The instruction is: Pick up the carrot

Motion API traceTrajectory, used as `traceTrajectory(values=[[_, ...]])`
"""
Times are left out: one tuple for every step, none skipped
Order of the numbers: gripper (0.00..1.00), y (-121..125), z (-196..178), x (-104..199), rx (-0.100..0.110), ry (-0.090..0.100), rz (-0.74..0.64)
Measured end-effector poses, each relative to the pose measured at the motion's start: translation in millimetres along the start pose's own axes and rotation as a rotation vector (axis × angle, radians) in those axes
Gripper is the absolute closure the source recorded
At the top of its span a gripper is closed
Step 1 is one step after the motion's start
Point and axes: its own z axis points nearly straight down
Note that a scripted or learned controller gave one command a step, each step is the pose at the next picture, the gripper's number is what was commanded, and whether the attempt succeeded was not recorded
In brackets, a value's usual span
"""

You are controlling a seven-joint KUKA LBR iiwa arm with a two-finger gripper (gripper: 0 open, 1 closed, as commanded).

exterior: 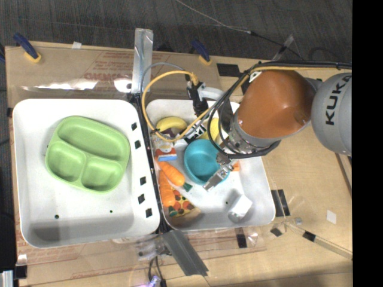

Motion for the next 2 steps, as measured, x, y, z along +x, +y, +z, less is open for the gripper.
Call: traceTrajectory(values=[[0.0, -0.9, 43.8, -55.7, 0.005, 0.008, -0.009], [0.0, -13.4, 36.0, -70.6, 0.006, 0.011, -0.446]])
